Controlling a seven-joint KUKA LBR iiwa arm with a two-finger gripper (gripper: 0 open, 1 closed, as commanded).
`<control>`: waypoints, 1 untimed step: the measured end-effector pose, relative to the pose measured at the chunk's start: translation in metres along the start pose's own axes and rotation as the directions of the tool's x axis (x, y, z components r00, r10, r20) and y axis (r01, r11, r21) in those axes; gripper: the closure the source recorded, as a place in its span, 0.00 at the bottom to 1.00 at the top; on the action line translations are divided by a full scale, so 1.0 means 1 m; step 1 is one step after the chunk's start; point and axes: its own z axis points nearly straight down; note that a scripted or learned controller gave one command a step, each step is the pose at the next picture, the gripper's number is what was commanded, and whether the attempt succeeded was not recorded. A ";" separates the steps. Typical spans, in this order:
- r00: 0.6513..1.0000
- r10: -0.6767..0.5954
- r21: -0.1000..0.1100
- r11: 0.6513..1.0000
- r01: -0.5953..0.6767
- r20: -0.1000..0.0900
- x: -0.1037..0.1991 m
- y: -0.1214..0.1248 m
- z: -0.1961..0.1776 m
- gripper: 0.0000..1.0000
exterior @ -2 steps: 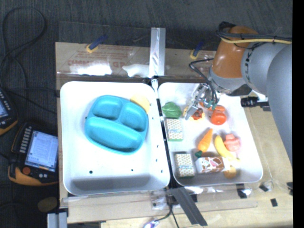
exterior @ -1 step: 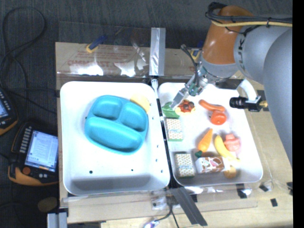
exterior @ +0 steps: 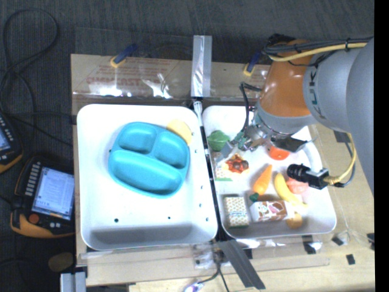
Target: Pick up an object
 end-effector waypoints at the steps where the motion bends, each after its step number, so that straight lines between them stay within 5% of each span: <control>1: 0.987 0.161 0.001 0.987 -0.161 0.001 0.050 0.031 -0.025 1.00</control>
